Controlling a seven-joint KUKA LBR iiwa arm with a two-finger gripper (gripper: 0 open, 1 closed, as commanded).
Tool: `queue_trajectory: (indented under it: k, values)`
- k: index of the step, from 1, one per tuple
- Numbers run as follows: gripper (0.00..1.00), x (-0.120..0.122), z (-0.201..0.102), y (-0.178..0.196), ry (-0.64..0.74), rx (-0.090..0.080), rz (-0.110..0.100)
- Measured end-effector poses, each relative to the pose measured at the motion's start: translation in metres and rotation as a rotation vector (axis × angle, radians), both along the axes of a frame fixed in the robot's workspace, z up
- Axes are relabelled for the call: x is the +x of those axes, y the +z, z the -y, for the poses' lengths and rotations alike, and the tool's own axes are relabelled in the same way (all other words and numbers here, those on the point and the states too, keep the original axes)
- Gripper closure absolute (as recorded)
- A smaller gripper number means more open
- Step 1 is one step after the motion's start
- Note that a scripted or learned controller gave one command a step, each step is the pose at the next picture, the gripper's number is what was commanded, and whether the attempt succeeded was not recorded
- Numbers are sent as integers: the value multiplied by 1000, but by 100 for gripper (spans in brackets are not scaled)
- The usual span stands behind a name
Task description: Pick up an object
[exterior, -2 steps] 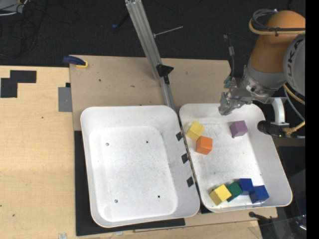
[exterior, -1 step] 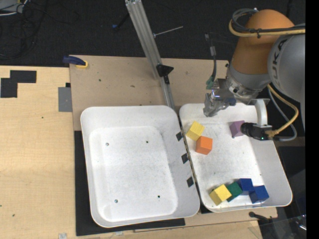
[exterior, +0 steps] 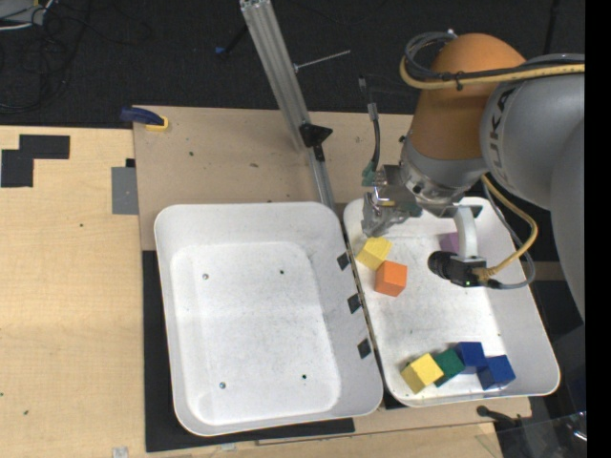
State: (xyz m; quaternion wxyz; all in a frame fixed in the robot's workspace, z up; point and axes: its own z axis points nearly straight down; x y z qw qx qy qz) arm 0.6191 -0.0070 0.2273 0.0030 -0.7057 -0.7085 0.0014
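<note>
Blocks are lying in the right bin [exterior: 535, 346]: a yellow cube [exterior: 374, 251] touching an orange cube [exterior: 390, 278] near the left wall, and a cluster [exterior: 456, 365] of yellow, green and blue ones at the front. The end effector [exterior: 382, 208] is hanging just above the yellow cube; whether it is released or clenched I cannot tell. Descending squarely over that cube, clear of the orange one and the wall, seems wisest.

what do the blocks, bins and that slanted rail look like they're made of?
Orange block and yellow block: solid matte colour, crisp edges, likely painted wood or foam; can't tell which.
Left bin and right bin: white, rounded moulded corners, faint sheen, probably plastic.
Slanted rail: grey, grooved lengthwise, metallic glint, looks like extruded aluminium.
</note>
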Motion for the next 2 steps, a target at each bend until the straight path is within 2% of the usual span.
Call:
queue_trajectory:
  k: [1,2]
  values:
    - [100,1,-49,-1,0,0,3]
    - [100,-20,-102,-7,1,0,-1]
